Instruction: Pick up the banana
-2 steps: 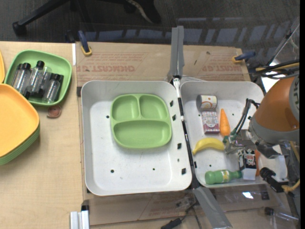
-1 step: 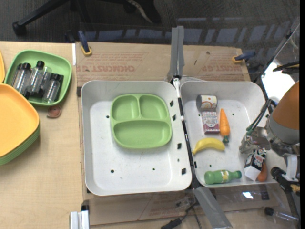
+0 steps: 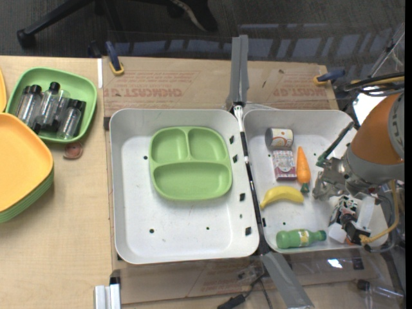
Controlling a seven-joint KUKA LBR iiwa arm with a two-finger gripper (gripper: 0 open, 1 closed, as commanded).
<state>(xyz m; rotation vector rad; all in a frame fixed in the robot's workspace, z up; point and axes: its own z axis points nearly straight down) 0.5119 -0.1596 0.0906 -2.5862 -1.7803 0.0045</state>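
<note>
Fingers (image 3: 324,184) right of banana (image 3: 282,196); cardboard (image 3: 149,89) reads "CHEMCAST GP".

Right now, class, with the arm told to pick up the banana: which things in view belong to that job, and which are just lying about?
Belongs to the job:
banana
gripper
right bin, which holds the banana

Just lying about:
carrot
green bottle
small can
pink packet
green divided plate in the left bin

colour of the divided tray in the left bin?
Light green; the divided tray shows clearly in the camera view, lying in the left bin.
</note>
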